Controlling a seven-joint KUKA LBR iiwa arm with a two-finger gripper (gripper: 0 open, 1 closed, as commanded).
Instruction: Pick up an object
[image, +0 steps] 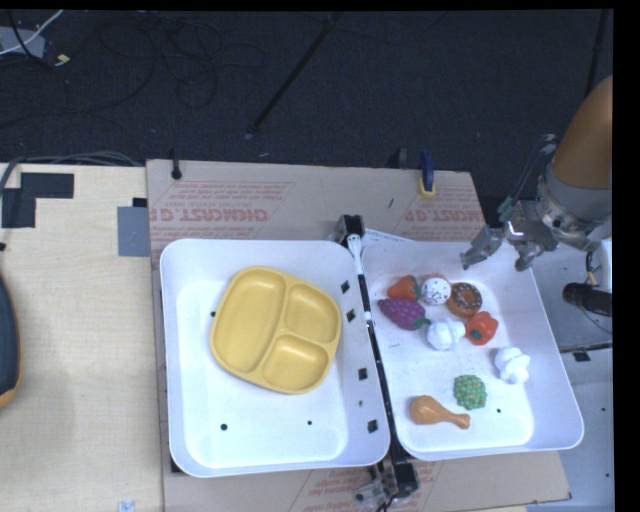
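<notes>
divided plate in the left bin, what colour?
Yellow. The divided plate shows plainly in the camera view, lying in the left bin.

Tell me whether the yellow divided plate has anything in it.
Empty. The yellow divided plate lies flat in the left bin, and all three compartments show bare yellow; the toy food sits in the right bin.

— What lies in the right bin (545, 330)?
— Toy food: a purple grape bunch (402, 312), a spotted white ball (436, 291) and a brown doughnut (465, 298) clustered near the far side, an orange piece (403, 287) touching the grapes
— And nearer?
— A red pepper (482, 327), two white lumps (440, 334) (513, 364), green broccoli (469, 391), and a tan drumstick (437, 411) lying flat
</notes>
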